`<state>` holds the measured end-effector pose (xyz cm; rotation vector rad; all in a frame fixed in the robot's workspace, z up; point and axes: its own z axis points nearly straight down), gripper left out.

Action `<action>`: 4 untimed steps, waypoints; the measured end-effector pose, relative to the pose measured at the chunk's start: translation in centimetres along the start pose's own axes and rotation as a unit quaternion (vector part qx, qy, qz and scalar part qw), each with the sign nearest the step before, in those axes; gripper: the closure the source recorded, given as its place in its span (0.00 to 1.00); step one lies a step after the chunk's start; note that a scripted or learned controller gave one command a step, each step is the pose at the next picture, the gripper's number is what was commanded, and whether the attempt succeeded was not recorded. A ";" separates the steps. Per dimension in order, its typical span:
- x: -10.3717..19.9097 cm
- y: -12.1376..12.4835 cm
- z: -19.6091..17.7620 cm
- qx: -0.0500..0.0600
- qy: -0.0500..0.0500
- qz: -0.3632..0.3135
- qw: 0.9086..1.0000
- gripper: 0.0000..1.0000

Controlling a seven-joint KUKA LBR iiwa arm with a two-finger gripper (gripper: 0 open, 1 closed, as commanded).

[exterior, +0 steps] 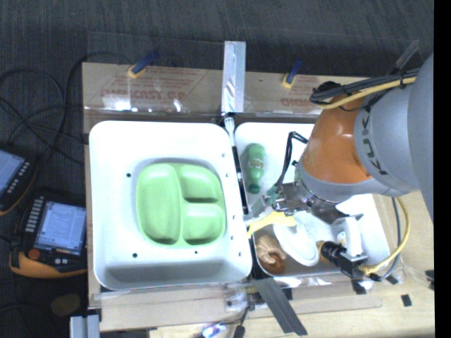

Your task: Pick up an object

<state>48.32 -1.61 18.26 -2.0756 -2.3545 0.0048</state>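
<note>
The arm (352, 153) covers the right bin's (377, 220) clutter; left bin (113, 189) holds a green tray (181, 203); pincer state unclear.

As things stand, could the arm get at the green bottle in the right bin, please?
Probably yes: the green bottle lies uncovered near the right bin's left wall, just beside the arm's wrist. That close wall may crowd a grasp.

Colours in the two bins

The bins (106, 189) are white. The plate (181, 203) is light green, the bottle (254, 165) dark green, the bun (270, 251) brown, and the arm (366, 146) grey and orange.
</note>
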 end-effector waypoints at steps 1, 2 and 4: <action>0.0 0.0 -0.8 0.002 0.000 -0.001 1.000 1.00; -3.5 -0.4 -4.9 -0.001 -0.001 0.012 1.000 1.00; 1.1 2.1 -10.8 0.000 -0.002 0.482 0.876 1.00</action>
